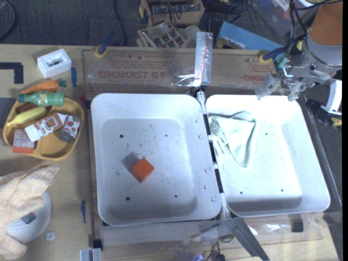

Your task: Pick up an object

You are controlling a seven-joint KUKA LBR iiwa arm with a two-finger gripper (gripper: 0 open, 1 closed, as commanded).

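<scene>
An orange block (143, 169) lies in the left white bin (109, 118), a little left of its middle, with a grey shadow beside it. A crumpled pale green cloth (235, 135) rests in the right bin (288, 167), against its left wall. My gripper (279, 88) hangs over the far right corner of the right bin, high above the floor. Its two fingers (265, 87) stand spread apart, open, with nothing between them. It is well away from both the cloth and the block.
A yellow bowl (60, 148) of toy food and packets sits left of the bins, with a white box (54, 62) behind it. A beige cloth (22, 192) lies at lower left. A clear plastic panel (141, 69) stands behind the bins.
</scene>
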